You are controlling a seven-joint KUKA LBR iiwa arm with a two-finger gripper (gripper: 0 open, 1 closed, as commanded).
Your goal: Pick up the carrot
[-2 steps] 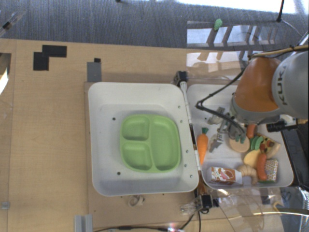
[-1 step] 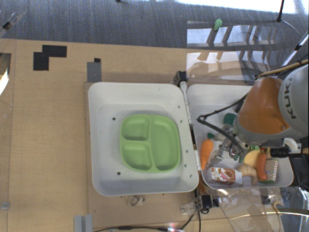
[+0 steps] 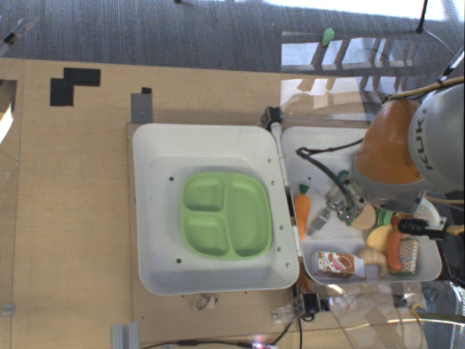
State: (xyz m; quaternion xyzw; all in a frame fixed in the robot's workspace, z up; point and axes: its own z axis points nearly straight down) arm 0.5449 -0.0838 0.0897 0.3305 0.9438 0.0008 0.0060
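Observation:
The orange carrot (image 3: 302, 213) with a green top lies lengthwise along the left wall of the right bin (image 3: 320, 138). My gripper (image 3: 322, 218) hangs just to the carrot's right, low over the bin floor and pointing down-left toward it. Nothing shows held in it. The grey arm with its orange band (image 3: 389, 151) reaches in from the right above it and hides part of the bin.
A green divided plate (image 3: 225, 215) lies in the left bin (image 3: 160, 195). By the right bin's front wall lie a small carton (image 3: 338, 264), a yellow toy fruit (image 3: 378, 237), a red-orange piece (image 3: 394, 251) and a tan slice (image 3: 363, 217).

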